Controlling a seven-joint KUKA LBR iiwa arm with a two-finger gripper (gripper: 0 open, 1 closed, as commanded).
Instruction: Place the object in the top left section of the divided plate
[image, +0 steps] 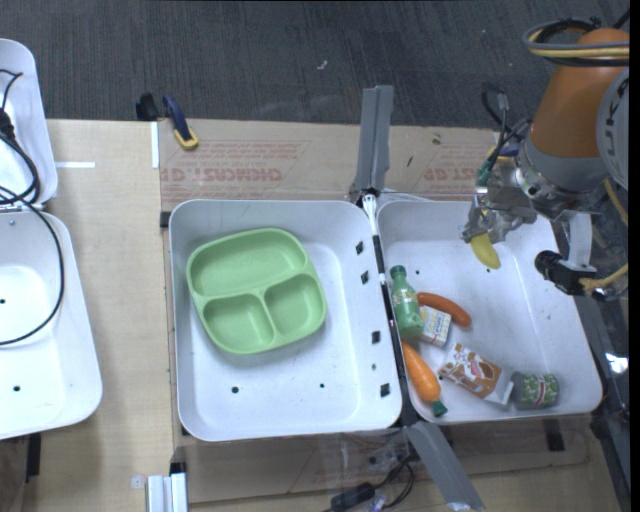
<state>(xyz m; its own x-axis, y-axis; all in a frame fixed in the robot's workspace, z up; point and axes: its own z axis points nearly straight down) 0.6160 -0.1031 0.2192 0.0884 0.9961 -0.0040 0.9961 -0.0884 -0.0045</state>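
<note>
A green divided plate (257, 290) lies in the left bin (200, 390), with one wide section at its far side and two smaller ones at its near side. My gripper (487, 232) hangs over the far left part of the right bin (560, 300). It is shut on a small yellow banana-shaped object (486, 251), which pokes out below the fingers, above the bin floor. The plate holds nothing.
The right bin holds a green bottle (405, 300), an orange sausage (446, 307), a small carton (436, 327), a carrot (422, 374), a red-and-white packet (470, 372) and a green can (536, 390). A raised divider (375, 215) separates the bins.
</note>
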